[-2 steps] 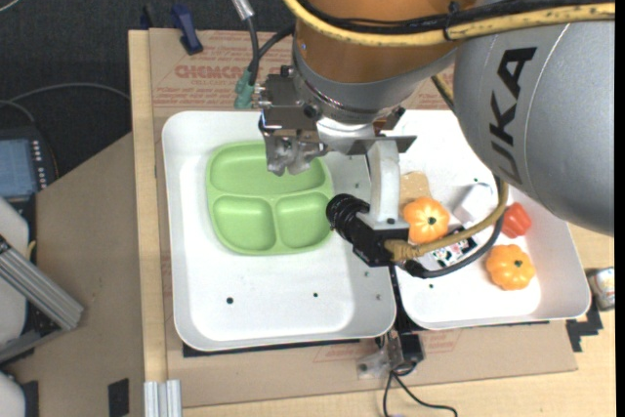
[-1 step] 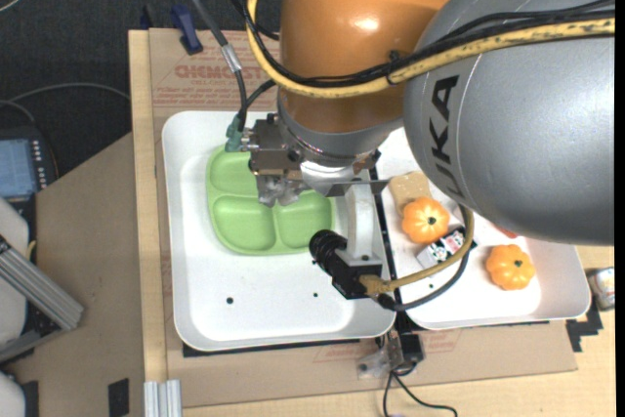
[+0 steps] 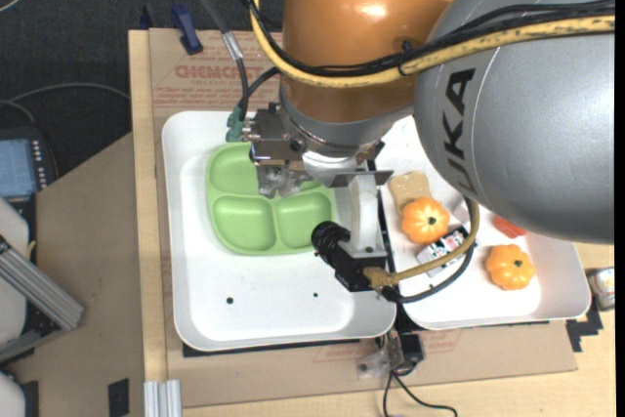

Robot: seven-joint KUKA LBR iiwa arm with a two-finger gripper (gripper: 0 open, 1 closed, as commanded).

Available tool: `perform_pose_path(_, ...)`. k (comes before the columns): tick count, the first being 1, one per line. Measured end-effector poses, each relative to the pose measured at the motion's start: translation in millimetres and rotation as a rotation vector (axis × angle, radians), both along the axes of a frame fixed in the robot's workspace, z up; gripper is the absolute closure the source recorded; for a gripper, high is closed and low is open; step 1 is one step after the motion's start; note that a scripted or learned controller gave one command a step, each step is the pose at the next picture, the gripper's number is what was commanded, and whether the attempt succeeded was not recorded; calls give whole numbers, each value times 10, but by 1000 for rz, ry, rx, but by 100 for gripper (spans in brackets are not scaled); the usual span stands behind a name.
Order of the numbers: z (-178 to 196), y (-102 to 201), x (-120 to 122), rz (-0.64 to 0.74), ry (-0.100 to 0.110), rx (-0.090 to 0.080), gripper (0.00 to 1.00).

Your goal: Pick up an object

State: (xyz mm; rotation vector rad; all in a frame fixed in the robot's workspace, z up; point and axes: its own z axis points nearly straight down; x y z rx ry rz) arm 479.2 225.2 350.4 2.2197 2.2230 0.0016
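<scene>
A light green divided plate (image 3: 256, 210) lies in the left bin (image 3: 264, 308), toward its far side. My gripper (image 3: 278, 179) hangs directly over the plate's middle, close to its surface, with the orange wrist band bulking above it. In the right bin (image 3: 469, 303) sit two small orange pumpkins (image 3: 425, 220) (image 3: 511, 267), a tan block (image 3: 410, 184) and a small black and white item (image 3: 439, 247).
The grey arm covers most of the right bin and the upper right of the view. A black cable fitting (image 3: 342, 259) hangs low over the wall between the bins. The bins rest on a cardboard sheet (image 3: 156, 210) with bench edges beyond.
</scene>
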Motion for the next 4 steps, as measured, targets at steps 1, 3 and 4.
perform_pose_path(1, 1601, -48, 8, 0, -19, 9, 100)
perform_pose_path(3, 61, -1273, -6, -12, 10, -4, 100)
perform_pose_path(4, 993, -1409, 9, -2, -11, 1, 100)
